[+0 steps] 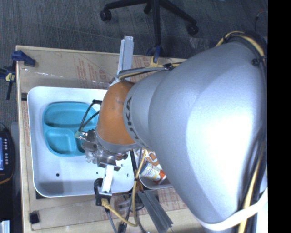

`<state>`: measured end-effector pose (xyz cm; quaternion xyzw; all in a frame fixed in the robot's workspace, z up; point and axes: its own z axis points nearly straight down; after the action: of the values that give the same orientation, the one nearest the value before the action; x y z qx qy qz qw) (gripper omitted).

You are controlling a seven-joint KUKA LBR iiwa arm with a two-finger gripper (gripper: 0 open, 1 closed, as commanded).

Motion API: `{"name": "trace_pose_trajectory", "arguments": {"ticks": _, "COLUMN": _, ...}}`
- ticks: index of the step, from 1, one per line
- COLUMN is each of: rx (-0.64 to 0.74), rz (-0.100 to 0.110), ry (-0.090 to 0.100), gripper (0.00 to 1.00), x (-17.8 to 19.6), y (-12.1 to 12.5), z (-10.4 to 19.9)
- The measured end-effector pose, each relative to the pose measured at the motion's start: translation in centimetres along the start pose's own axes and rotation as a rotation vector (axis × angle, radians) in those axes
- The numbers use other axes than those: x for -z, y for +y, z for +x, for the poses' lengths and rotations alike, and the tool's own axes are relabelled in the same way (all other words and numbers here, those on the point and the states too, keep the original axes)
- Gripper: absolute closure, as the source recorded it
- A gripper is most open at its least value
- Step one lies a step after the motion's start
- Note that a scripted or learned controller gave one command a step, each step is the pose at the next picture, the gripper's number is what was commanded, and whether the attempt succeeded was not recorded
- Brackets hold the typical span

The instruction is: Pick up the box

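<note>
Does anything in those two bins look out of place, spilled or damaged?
Nothing looks spilled or broken. The teal divided tray lies flat in the left bin. An orange and white package sits tilted just right of that bin, mostly hidden under the arm, so its condition is unclear.

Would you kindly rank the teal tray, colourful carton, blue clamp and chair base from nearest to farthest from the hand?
1. Teal tray, just left of the hand.
2. Colourful carton, to its right.
3. Blue clamp, upper left.
4. Chair base, top of view.
</note>
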<state>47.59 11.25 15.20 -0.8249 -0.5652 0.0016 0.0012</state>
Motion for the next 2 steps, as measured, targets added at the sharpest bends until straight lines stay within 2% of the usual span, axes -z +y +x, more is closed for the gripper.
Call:
{"name": "trace_pose_trajectory", "arguments": {"ticks": 1, "rx": 0.396, "rz": -0.002, "ry": -0.001, "gripper": 1.0, "x": 6.5, "y": -3.2, "z": 8.7}}
{"name": "trace_pose_trajectory", "arguments": {"ticks": 2, "rx": 0.412, "rz": 0.002, "ry": -0.003, "gripper": 1.0, "x": 1.9, "y": -3.5, "z": 8.5}}
